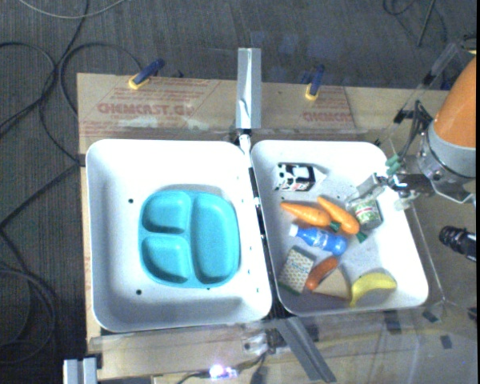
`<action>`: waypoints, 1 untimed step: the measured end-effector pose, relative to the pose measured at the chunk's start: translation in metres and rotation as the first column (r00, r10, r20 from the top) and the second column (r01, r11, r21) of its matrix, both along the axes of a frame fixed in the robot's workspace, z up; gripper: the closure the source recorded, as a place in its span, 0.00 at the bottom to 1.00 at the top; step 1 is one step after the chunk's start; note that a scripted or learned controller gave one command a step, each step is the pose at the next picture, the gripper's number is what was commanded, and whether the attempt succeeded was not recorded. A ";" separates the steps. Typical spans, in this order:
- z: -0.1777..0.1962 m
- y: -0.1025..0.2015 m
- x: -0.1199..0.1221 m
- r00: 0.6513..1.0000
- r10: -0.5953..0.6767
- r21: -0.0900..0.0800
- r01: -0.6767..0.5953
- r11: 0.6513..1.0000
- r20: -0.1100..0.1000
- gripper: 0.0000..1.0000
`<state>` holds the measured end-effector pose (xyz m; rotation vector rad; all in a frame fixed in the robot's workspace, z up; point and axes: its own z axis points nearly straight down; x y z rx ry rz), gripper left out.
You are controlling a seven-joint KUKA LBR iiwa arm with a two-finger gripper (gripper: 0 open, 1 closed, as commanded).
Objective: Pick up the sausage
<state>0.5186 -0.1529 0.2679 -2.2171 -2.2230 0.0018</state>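
The sausage, a short reddish-orange link, lies tilted in the front part of the right bin. It rests between a checkered packet and a tan bread slice. My gripper hangs over the bin's far right corner, well behind and to the right of the sausage. Just in front of the gripper sits a small green-labelled jar. Nothing shows held in the gripper.
Two orange carrots, a blue bottle, a yellow banana and a black-and-white carton share the right bin. The left bin holds a blue divided plate. A metal bar stands behind the bins.
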 end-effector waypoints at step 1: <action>-0.139 0.049 -0.036 0.995 0.099 0.002 -0.099 0.995 -0.002 0.00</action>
